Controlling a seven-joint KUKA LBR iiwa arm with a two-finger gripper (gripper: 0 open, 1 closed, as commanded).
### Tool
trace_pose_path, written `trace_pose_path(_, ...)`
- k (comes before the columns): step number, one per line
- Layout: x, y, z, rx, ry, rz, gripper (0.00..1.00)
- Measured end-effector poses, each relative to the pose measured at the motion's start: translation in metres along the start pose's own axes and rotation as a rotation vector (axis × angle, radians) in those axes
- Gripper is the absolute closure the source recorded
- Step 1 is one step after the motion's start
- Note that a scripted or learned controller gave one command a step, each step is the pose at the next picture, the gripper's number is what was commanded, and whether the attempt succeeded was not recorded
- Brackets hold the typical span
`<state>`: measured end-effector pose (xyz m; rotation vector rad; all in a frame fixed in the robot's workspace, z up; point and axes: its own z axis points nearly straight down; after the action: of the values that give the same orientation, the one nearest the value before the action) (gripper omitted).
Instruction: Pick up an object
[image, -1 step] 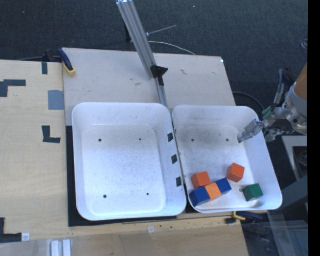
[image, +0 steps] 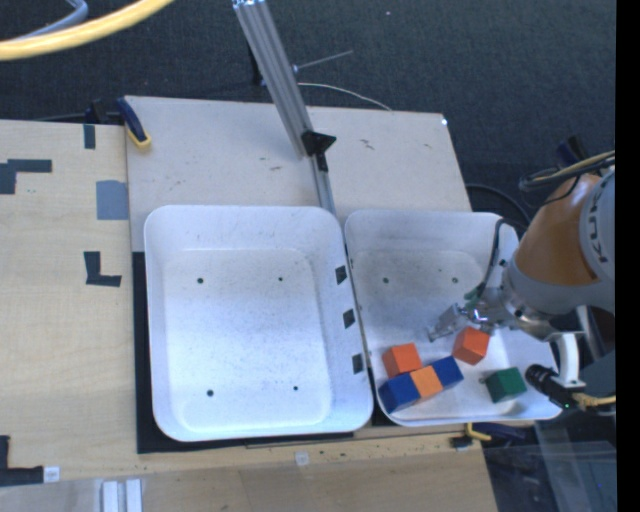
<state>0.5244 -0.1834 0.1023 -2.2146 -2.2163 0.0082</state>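
Note:
The right bin (image: 420, 250) holds several small blocks near its front edge. An orange cube (image: 403, 358) lies next to a blue and orange bar (image: 424, 382). A green block (image: 505, 384) sits at the front right corner. Another orange block (image: 471, 345) lies right under my gripper (image: 455, 322), touching it or very close to it. I cannot make out whether that block is gripped. The grey arm with its orange band (image: 560, 245) reaches in from the right and hangs low over the bin's right half.
The left bin (image: 240, 320) sits beside the right one, with black clips (image: 349, 318) along the shared rims. A slanted aluminium rail (image: 285, 85) crosses the bench behind the bins. Black cables (image: 555, 385) run near the right bin's front right corner.

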Motion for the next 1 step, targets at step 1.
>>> trace_pose_path(1,-0.0002,0.0018,-0.0144,-0.007,-0.002,-0.001,1.00)
